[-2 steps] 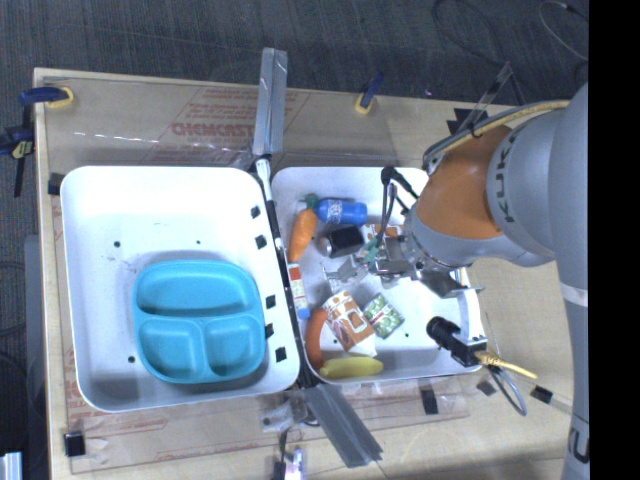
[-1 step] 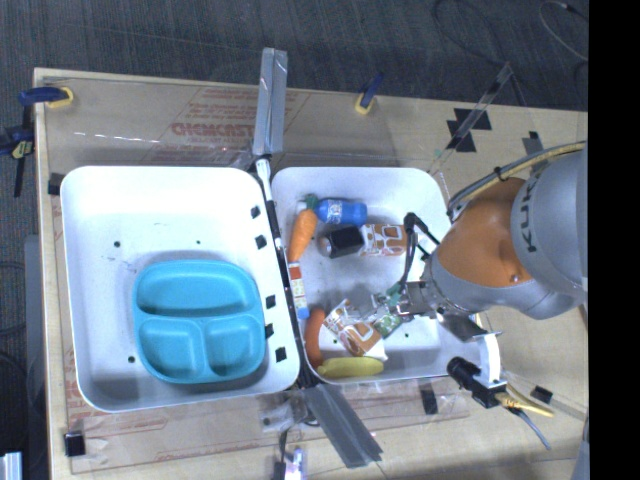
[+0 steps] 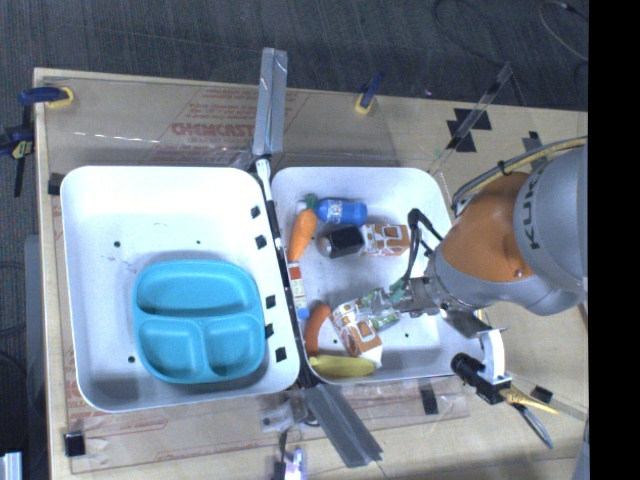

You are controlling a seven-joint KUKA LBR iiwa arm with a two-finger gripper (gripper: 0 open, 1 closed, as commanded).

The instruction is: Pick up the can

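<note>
So the can [image 3: 343, 240] lies in the right bin [image 3: 430, 193], the gripper [image 3: 400, 293] sits nearby, and I can't tell its grip state.

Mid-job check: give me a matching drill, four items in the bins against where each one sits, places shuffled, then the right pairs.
Items:
1. light blue divided plastic tray
2. dark cylindrical can
3. yellow banana
4. blue plastic bottle

Places:
A. near edge of the right bin
B. far end of the right bin
C. left bin
D. right bin, just nearer than the bottle, beside the upper orange carrot

Pairs: 1-C, 2-D, 3-A, 4-B
</note>
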